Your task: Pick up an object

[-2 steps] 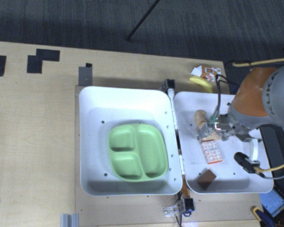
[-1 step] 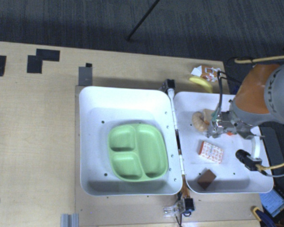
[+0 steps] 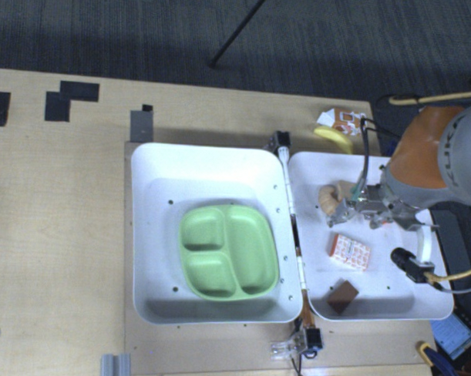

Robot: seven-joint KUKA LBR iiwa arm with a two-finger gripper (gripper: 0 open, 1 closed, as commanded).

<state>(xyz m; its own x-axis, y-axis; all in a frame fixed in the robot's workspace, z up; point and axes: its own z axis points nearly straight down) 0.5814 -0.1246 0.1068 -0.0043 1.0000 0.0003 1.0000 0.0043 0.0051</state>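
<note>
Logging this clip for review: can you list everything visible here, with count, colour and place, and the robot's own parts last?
Bins: two, white, side by side on the bench.
Divided tray: one, light green, three compartments, in the left bin.
Patterned packet: one, red and white, middle of the right bin.
Brown block: one, dark brown, near front edge of the right bin.
Tan object: one, beige, right bin, just left of the gripper.
Wrapper and yellow item: on the bench behind the right bin.
Arm: one, grey with orange band, reaching in from the right.
Gripper: one, metal, low over the right bin.
</note>
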